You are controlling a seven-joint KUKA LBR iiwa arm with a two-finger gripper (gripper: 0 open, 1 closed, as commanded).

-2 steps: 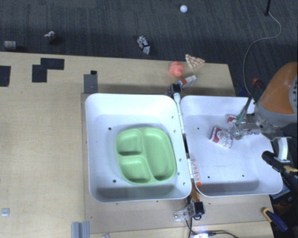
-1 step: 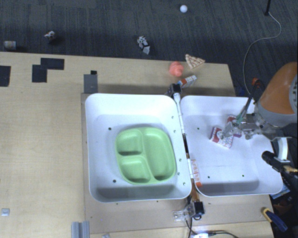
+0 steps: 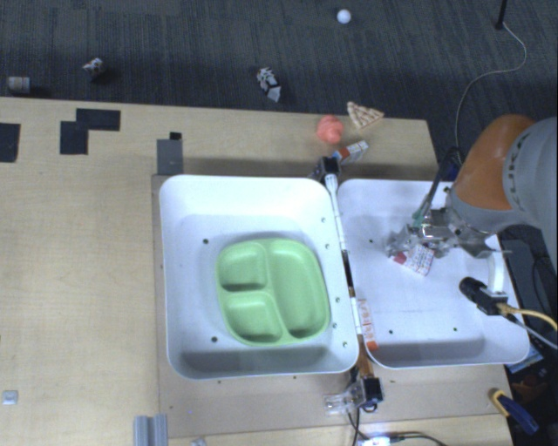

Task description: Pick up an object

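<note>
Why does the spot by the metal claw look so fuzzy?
In the camera view, the gripper and the small object under it are soft and low in detail; the green tray reads clearly; the white bin looks bright and washed out.

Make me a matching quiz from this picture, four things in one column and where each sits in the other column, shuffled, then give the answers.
Things:
1. green divided tray
2. gripper
3. orange-pink ball
4. small white ball

Places:
A. on the dark floor beyond the bench
B. in the left bin
C. over the right bin, by a small red and white item
D. on the wooden bench top, just behind the bins

Pairs: 1-B, 2-C, 3-D, 4-A
</note>
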